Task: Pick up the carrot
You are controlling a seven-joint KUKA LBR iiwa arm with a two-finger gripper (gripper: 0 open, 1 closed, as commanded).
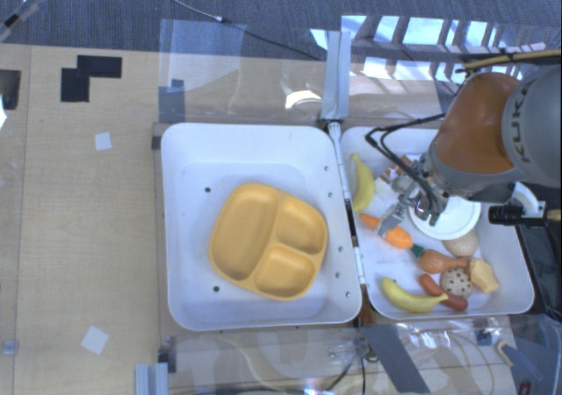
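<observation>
The carrot (397,237) is a short orange piece with a green end. It lies in the right bin (518,301), near the bin's left side and just below the middle. My gripper (399,214) hangs directly over it, low and very close to its upper left part. The wrist covers the spot where gripper and carrot meet, so contact is hidden. The grey arm with its orange band (479,125) comes in from the upper right.
A yellow-green banana (361,183) lies by the bin divider. A second banana (409,296), a red sausage (436,290), a speckled ball (455,280) and a bread piece (484,276) crowd the lower right. A white disc (450,221) sits beside the gripper. The left bin (189,165) holds a yellow divided plate (237,226).
</observation>
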